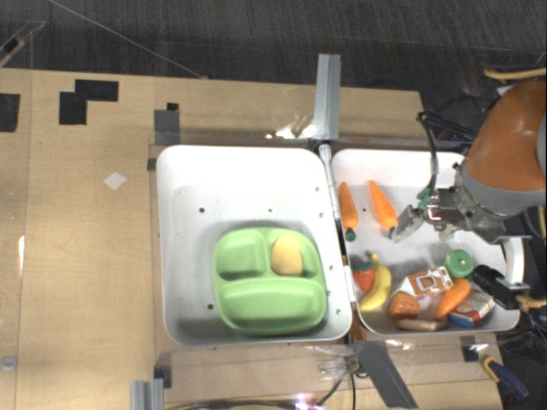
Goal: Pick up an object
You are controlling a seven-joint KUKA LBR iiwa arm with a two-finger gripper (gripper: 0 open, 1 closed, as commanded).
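Gripper point(408, 223): we see it over the right bin point(402, 162), fingers spread apart with nothing between them.
Nearest carrot point(382, 203): just at the gripper's 10 o'clock, lying on the bin floor.
Second carrot point(348, 207): we find it along the bin's left wall.
Banana point(377, 287): at the gripper's 7 o'clock, beside mixed toy food.
Left bin point(197, 186): holds a green divided plate point(256, 301) carrying a yellow lemon point(288, 254).

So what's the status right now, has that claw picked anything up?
Claw open, nothing between fingers. Hanging over right bin, beside carrot. Banana and other toys crowded below.
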